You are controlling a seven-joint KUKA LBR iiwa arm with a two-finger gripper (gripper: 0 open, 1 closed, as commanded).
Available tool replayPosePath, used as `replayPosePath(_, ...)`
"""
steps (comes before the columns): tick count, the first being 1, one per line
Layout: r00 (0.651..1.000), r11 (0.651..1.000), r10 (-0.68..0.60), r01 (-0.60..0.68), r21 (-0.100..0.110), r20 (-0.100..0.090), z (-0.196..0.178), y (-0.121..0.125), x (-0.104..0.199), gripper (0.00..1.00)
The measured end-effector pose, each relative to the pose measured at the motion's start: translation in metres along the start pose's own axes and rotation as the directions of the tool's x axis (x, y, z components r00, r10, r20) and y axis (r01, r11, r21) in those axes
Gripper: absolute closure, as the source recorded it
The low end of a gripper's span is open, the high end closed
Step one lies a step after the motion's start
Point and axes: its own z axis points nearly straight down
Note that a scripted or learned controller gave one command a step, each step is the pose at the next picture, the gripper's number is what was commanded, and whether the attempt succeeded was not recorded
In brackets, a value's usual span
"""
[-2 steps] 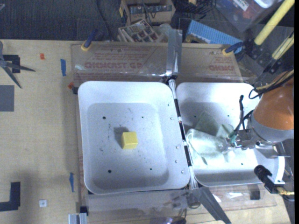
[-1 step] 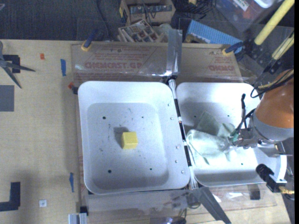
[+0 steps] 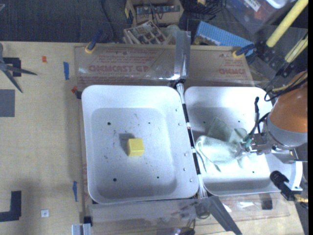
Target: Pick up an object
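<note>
A small yellow block [image 3: 136, 147] lies near the middle of the left bin [image 3: 98, 106]. In the right bin [image 3: 215, 99] lies a crumpled, see-through pale green item [image 3: 217, 145], stretching from the bin's left wall toward the centre. My gripper [image 3: 246, 145] reaches in from the right, low in the right bin, at the right end of that see-through item and apparently touching it. The grey wrist with its orange band [image 3: 292, 112] sits above the bin's right rim and hides that corner.
A taped clear sheet [image 3: 146, 65] lies flat behind both bins. Cables, boxes and a blue pad [image 3: 217, 33] crowd the back edge of the bench. The wooden bench top [image 3: 39, 131] stretches left of the bins, with black scissors [image 3: 12, 71] on it.
</note>
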Motion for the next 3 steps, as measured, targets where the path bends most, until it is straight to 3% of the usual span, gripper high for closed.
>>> replayPosePath(2,1.000,1.000,0.008,-0.008,0.002,0.003,-0.013,0.001,-0.005,1.00)
replayPosePath(3,0.967,0.967,-0.255,0.255,-0.003,-0.001,-0.071,0.021,0.005,1.00)
